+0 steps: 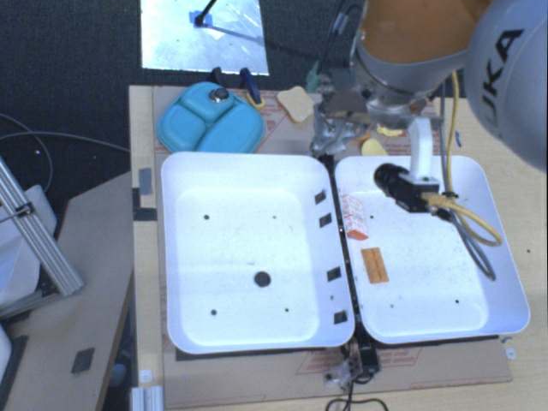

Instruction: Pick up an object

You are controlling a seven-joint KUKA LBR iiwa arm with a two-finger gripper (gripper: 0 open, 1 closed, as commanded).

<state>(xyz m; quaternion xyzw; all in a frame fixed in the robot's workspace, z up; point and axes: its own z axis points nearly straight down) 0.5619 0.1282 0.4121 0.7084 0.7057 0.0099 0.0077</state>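
The right bin (pixel 479 315) holds a red-and-white packet (pixel 354 215) near its left wall and a flat orange block (pixel 374 265) below it. A small dark disc (pixel 262 278) lies in the left bin (pixel 197 315). My gripper (pixel 329 137) hangs under the orange-banded wrist at the far rim, right where the two bins meet. It is above and beyond the packet, and nothing shows in its grasp. The arm's bulk hides the bench behind it.
Behind the bins lie a blue lidded container (pixel 210 120), a tan toast-shaped piece (pixel 295 103) and a yellow item (pixel 372 147). A black fitting (pixel 401 186) with a yellow cable (pixel 475 223) hangs over the right bin. A shiny sheet (pixel 202 22) lies at the back.
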